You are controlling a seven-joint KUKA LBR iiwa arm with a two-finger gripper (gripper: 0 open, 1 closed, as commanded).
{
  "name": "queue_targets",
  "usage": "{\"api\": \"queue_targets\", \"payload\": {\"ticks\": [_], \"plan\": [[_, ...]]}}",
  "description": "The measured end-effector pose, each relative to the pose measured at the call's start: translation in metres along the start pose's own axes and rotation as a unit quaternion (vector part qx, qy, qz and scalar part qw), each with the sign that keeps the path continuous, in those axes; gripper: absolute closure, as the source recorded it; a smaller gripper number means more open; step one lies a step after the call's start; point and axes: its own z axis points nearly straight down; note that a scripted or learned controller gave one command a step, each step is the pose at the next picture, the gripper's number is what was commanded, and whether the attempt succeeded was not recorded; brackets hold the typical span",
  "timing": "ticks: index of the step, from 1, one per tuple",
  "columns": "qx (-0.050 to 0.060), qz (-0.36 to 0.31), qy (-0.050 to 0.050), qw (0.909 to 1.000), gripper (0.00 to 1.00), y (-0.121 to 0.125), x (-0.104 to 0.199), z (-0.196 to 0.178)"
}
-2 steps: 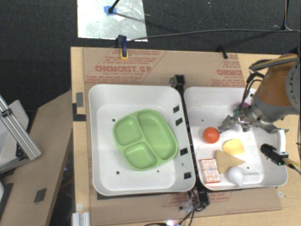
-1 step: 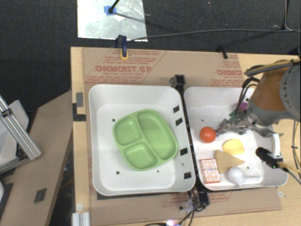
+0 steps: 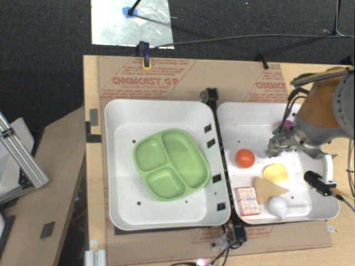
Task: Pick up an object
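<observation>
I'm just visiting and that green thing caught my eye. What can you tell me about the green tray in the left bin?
The green tray is a light green divided plate, plastic by its look, with rounded corners and three compartments: two side by side at the far end and one nearer the camera. It lies flat, turned at a slant, near the middle of the left bin, resting on the bin's white floor. Nothing lies in it or touches it from above.

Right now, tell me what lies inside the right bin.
The right bin holds an orange-red ball, a yellow piece, a tan wedge, a white ball and a pink patterned block. The tool reaches in; whatever lies under the arm is hidden.
</observation>
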Motion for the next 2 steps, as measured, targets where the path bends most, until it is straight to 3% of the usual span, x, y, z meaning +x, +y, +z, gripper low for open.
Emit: {"api": "queue_targets", "payload": {"ticks": [2], "plan": [[-0.001, -0.002, 0.000, 1.0000, 1.00, 0.010, 0.006, -0.106]]}}
